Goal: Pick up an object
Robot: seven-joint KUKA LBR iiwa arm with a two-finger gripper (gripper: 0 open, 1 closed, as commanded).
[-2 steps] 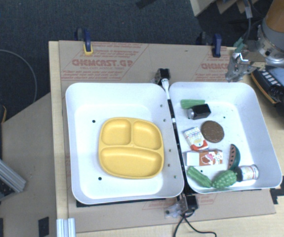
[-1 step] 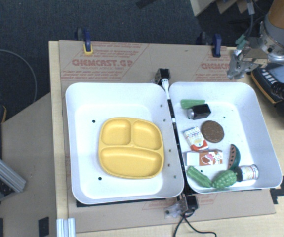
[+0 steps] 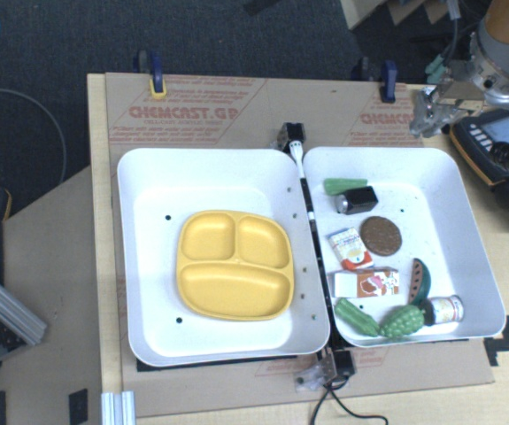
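Overhead, two bins (image 3: 139, 264), one yellow tray (image 3: 235, 266) (left bin), jaws' state unclear

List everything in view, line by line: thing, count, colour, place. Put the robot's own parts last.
Bins: 2, white, side by side on the bench.
Divided plate: 1, yellow, three compartments, middle of the left bin.
Flat green piece: 1, green, far end of the right bin.
Small cylinder: 1, black, just below the green piece.
Round disc: 1, brown, centre of the right bin.
Packets: 2, white with red print, left of and below the disc.
Watermelon slice toy: 1, red and green, right of the lower packet.
Green vegetable toys: 2, green, near edge of the right bin.
Small jar: 1, pale, near right corner.
Clamps: 2, blue, far bench edge.
Gripper: 1, grey, above the right bin's far right corner.
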